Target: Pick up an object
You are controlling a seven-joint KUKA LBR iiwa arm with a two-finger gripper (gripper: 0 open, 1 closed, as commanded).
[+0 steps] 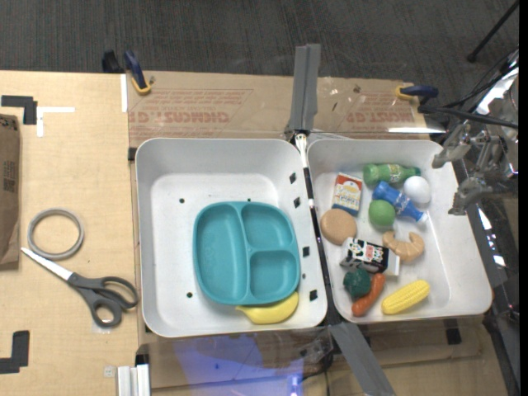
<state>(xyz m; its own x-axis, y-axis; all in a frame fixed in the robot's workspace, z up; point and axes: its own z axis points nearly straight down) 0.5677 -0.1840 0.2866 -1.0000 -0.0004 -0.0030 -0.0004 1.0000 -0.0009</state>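
Glossy white plastic bins (pixel 157 246), smooth teal plastic tray (pixel 246 252), metal scissors (pixel 82 283).

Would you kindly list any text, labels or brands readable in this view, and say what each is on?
Cardboard sheet behind the bins: red printed lettering, seen upside down and too blurred to read.
Small orange-and-white carton: label too small to read.
Black-and-white carton: printing unreadable.

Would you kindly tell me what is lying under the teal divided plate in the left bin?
A yellow banana pokes out from under the near edge of the teal plate in the left bin. Just its curved lower side shows; the rest of it is covered by the plate.
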